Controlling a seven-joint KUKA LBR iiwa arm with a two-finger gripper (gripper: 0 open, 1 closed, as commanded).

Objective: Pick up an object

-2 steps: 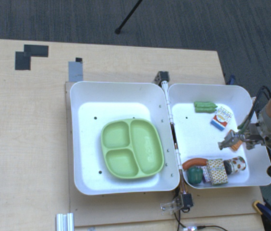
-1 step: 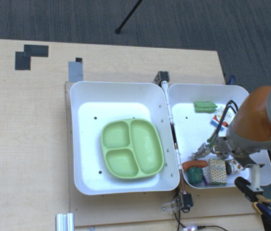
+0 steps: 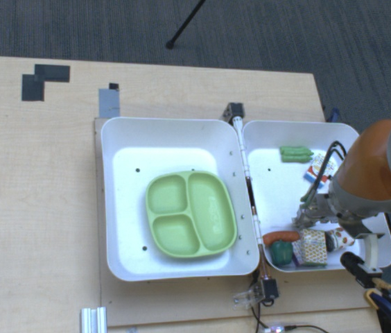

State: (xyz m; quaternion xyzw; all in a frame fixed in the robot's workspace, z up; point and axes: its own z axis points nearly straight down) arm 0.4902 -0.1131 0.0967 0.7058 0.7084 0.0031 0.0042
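The right bin [image 3: 272, 186] holds several small objects. A light green block [image 3: 296, 154] lies near its far edge. An orange-red sausage shape [image 3: 281, 238], a dark green round piece [image 3: 281, 253] and a patterned packet [image 3: 313, 248] crowd its near edge. My gripper [image 3: 309, 218] is low in this bin, just above the packet and to the right of the sausage shape. The grey wrist and the orange band [image 3: 372, 165] cover the bin's right side. Nothing is visibly held.
The left bin [image 3: 123, 186] bears a light green divided plate [image 3: 191, 214]. A small white and red item [image 3: 340, 240] and a blue and red item [image 3: 315, 174] lie beside the wrist. A black cable loops above the gripper.
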